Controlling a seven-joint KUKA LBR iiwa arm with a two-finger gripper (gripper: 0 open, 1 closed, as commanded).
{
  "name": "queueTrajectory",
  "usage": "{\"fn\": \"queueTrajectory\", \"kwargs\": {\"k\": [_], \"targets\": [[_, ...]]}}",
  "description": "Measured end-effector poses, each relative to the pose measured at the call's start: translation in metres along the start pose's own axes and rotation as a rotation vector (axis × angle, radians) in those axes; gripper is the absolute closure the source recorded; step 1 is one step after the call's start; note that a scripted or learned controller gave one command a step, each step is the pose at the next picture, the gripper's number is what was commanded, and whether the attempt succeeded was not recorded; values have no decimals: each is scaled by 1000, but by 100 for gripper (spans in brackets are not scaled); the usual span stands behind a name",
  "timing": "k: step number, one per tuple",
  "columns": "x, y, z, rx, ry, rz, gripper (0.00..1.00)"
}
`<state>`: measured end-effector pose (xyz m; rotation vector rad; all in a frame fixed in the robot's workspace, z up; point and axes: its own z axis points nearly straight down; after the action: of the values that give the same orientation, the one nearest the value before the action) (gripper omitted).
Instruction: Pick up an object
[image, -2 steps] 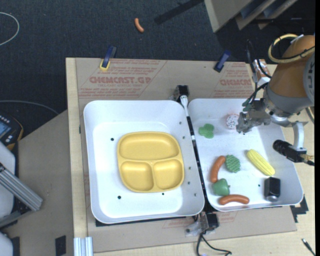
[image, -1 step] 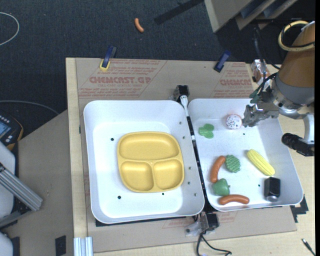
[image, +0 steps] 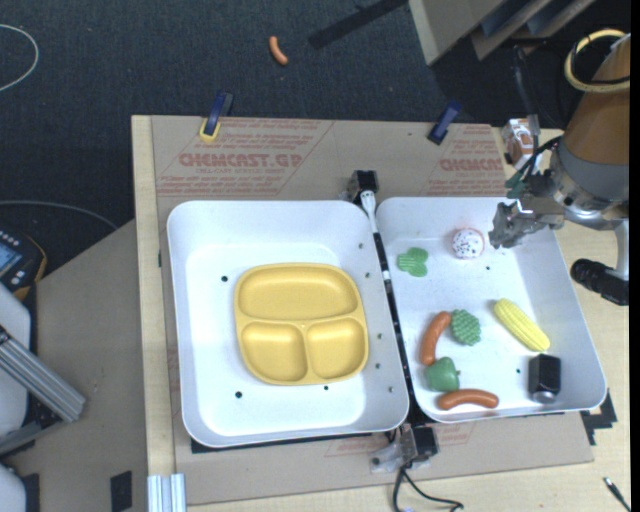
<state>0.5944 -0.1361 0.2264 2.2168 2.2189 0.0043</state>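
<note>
While the left bin (image: 190, 300) bears one yellow plate (image: 300, 322) with three compartments, the right bin (image: 575, 330) holds eight loose things: two sausages, three green pieces, one corn cob, one ball and one black block. One sausage (image: 434, 337) lies tilted near the bin's middle, touching or just beside a green piece (image: 465, 327) on its right; the other sausage (image: 467, 400) lies flat along the near wall, just below a second green piece (image: 442, 375). The third green piece (image: 412, 262) sits apart, toward the far left of that bin. The corn (image: 522, 324) lies at a slant right of the middle, and the block (image: 544, 377) stands in the near right corner. The ball (image: 467, 243) (white, with dark speckles) rests at the far side of the bin. The gripper (image: 505, 225) hangs over the far right part of the right bin, just beside the ball on its right; nothing shows within its grasp, and whether it is open or closed, or touches the ball, cannot be told at this angle.
</note>
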Motion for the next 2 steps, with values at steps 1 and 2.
{"fn": "queueTrajectory", "kwargs": {"k": [1, 2], "targets": [[56, 8, 10, 7, 4, -5, 100], [114, 23, 1, 1, 4, -6, 100]]}}
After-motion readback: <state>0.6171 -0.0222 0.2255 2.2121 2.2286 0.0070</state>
